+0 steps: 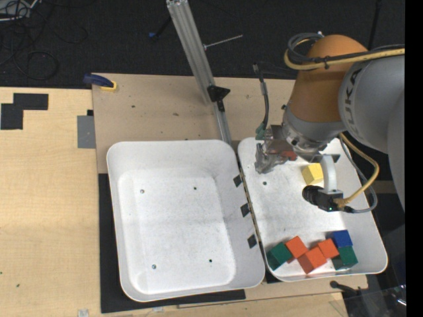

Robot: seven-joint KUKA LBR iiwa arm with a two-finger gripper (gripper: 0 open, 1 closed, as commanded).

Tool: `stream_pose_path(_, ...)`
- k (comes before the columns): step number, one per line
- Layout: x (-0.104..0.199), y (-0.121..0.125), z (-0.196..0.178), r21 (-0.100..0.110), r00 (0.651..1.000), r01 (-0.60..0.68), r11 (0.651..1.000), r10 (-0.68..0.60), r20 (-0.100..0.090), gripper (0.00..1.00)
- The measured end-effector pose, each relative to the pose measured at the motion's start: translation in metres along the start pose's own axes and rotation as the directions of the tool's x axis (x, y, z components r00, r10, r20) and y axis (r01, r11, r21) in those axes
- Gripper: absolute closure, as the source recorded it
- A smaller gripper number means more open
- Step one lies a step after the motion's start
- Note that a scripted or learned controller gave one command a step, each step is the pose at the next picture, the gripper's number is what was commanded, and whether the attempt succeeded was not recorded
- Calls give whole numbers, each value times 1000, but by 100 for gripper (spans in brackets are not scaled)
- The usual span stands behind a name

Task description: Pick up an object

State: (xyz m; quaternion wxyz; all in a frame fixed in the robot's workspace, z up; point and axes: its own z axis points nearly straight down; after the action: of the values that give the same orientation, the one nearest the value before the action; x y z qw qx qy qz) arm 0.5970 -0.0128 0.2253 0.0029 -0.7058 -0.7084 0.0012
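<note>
My gripper [266, 156] hangs low over the far left part of the right bin [277, 203], close to its left wall. A small reddish patch [287, 154] shows just right of it, half hidden under the wrist. A yellow block [312, 173] lies to the gripper's right, apart from it. Along the bin's near edge sits a cluster of blocks: a green one [279, 253], orange ones [296, 246] [314, 259], a blue one [341, 238] and a dark green one [345, 259]. I see nothing held in the gripper.
The left bin [175, 216] lies beside the right one, with black clips [244, 209] along the shared edge. A slanted aluminium rail [198, 58] rises behind the bins. The arm's bulky orange-banded wrist [324, 91] overhangs the right bin's far side.
</note>
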Motion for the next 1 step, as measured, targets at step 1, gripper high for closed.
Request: stream_pose_path(1,55,-2,9,1,1000,0,1000,0,0,100)
